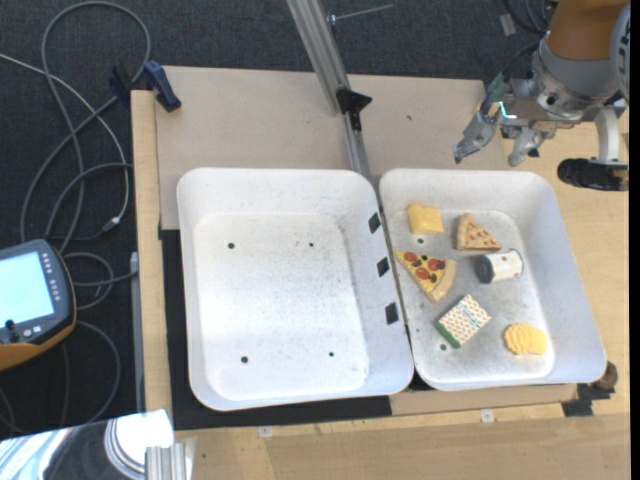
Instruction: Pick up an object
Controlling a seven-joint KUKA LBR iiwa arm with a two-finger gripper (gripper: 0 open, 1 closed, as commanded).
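My gripper (497,149) hangs above the bench just beyond the far rim of the right bin (570,268), its two fingers spread open with nothing between them. In that bin lie a yellow cheese block (425,218), a small pizza wedge (476,234), a larger pizza slice (428,273), a grey and white cylinder (499,266), a green and white waffle-patterned block (463,320) and a yellow ridged piece (525,339). All these objects sit below and in front of the gripper, apart from it.
The left bin (275,288) lies beside the right one. A slanted metal pole (320,43) comes down to the gap between the bins at the back. Cables and a handheld pendant (30,293) lie off the bench at left.
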